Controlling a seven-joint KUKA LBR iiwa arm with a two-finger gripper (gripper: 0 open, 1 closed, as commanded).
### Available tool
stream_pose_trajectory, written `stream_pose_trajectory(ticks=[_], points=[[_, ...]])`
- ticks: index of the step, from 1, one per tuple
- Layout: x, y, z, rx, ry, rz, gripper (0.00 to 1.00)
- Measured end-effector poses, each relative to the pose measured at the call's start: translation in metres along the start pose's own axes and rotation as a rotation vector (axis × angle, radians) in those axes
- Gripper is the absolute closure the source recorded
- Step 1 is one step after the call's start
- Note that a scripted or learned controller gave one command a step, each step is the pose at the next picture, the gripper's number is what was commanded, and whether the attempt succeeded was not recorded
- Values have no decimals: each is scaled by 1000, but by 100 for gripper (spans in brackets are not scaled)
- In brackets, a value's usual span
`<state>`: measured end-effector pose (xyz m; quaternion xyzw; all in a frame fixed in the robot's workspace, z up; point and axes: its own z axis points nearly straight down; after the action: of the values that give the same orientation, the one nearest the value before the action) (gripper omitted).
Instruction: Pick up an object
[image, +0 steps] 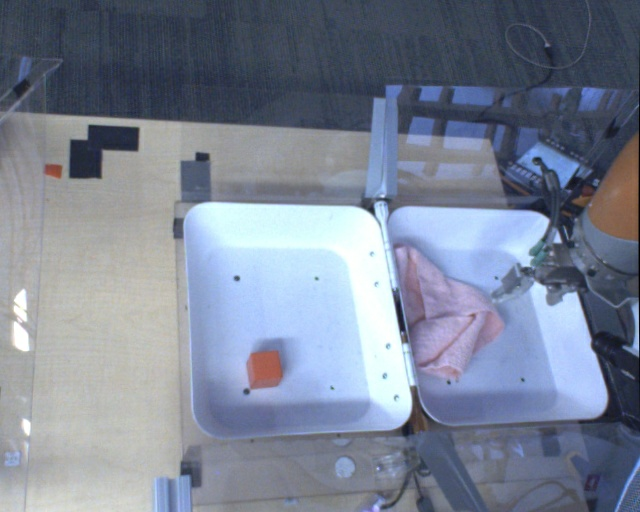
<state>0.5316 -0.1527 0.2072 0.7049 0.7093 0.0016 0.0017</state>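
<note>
A: Camera view: we see the crumpled pink cloth (445, 318) at the left of the right white bin (560, 400), and a small orange cube (265, 369) in the left white bin (300, 240).

B: Our two-finger gripper (512, 283) hovers right of centre, just beside the cloth; we can't tell its state.

A: We judge this the approach; next we must descend onto the cloth.

The pink cloth (448, 318) looks soft, matt and crumpled, lying at nine o'clock in the right bin (560, 400). Both bins, the left bin (215, 300) too, look like smooth white plastic with a faint sheen. The desk (110, 330) shows pale matt wood grain, and the orange block (265, 369) looks matt.
</note>
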Motion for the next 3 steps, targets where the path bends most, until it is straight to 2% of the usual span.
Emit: stream_pose_trajectory(ticks=[1,2,3], points=[[-22,13,109,-9,-4,-157,0],[6,2,114,-19,-9,-240,0],[34,50,114,-18,-6,-270,0]])
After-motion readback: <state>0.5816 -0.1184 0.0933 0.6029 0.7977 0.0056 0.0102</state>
